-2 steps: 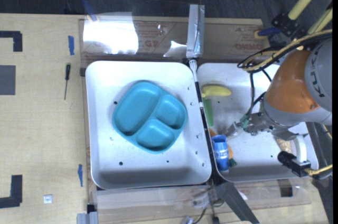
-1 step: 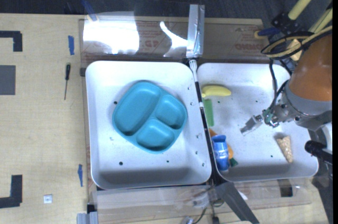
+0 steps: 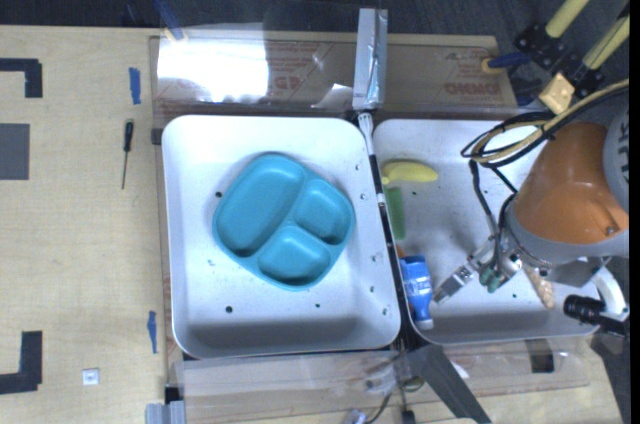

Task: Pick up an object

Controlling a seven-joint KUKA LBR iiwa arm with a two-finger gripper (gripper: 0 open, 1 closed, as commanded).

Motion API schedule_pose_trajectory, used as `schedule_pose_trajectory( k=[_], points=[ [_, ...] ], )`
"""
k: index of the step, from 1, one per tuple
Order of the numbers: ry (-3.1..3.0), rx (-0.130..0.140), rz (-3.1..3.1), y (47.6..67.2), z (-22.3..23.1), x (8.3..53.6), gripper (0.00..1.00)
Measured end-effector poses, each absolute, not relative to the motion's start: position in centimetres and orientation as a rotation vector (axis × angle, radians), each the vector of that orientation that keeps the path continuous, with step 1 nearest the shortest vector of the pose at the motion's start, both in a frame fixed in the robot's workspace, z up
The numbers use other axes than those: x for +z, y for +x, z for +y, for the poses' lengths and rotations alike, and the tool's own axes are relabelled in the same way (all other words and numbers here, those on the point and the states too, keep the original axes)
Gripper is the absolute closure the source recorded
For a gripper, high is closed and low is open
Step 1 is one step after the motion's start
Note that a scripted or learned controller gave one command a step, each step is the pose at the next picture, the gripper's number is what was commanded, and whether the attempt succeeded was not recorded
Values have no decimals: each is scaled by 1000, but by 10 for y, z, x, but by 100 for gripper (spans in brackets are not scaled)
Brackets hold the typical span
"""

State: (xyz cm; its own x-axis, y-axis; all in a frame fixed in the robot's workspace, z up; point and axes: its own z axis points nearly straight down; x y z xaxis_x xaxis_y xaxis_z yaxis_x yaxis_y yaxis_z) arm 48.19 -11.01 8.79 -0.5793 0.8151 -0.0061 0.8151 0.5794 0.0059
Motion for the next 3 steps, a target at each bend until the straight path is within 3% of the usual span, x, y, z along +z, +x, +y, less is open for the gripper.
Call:
schedule_pose_trajectory(
  k=[1, 2, 3],
  points=[
    [1660, 5, 2658, 544, -114, 88, 0],
    [1767, 4, 2594, 649, -98, 86, 0],
    [1758, 8, 2587, 652, -98, 101, 100]
  ],
)
